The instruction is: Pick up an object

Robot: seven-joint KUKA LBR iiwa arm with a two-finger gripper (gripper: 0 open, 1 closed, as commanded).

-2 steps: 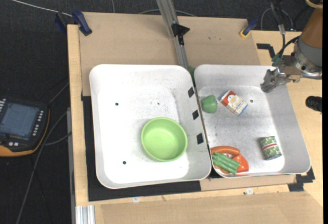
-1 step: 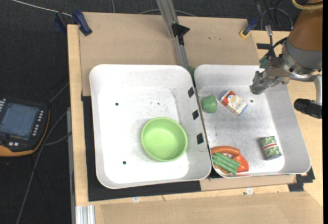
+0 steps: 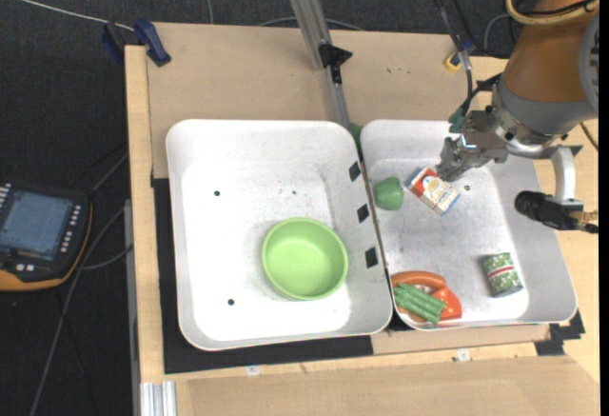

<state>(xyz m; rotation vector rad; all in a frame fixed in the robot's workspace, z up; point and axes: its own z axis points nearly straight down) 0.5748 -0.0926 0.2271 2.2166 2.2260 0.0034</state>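
End effector (image 3: 457, 160) hangs over the right bin's far half; small carton (image 3: 435, 191) lies just nearer the bench's front-left, touching or close below; finger state cannot be told

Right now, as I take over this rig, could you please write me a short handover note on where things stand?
End effector: low over the right bin, right beside the small red and white carton; whether it grips anything cannot be told.
Right bin: the carton near the middle, a green rounded item against the divider, a green patterned can toward the near right, an orange and green vegetable toy at the near left corner.
Left bin: a green bowl.
Done: the approach to the carton.
Left: grasp and lift; nothing is visibly raised.
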